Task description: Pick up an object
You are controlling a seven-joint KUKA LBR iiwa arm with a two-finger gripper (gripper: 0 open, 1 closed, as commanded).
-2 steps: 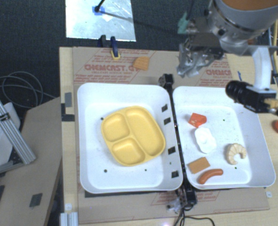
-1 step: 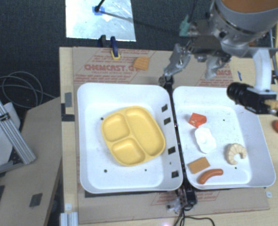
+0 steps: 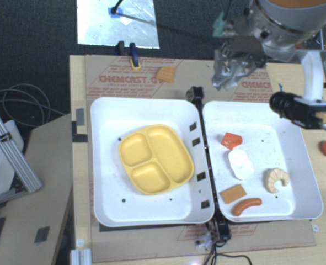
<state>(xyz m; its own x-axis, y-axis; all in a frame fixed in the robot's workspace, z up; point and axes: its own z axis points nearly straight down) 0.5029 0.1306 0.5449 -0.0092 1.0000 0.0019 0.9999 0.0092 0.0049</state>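
Near the top right of the frame, my gripper [image 3: 231,73] hangs above the bench, just beyond the upper edge of the right bin [image 3: 306,164]. Its metal fingers point down, but from this angle I cannot tell whether they are spread or closed; nothing shows between them.

Below it, the right bin holds five small toy foods, well apart from the gripper. A red wedge [image 3: 231,141] sits toward the upper left of the bin, a white oval piece [image 3: 240,164] lies just below it, a tan square [image 3: 233,193] and an orange sausage [image 3: 246,205] lie near the lower edge, and a pale croissant [image 3: 276,179] rests to the right.

The left bin [image 3: 105,164] holds a yellow divided plate [image 3: 155,159].

I judge all the foods light, rigid plastic and probably slick. The sausage looks the easiest target: I would close across its narrow middle. The flat tan square would be hard to get fingers under.
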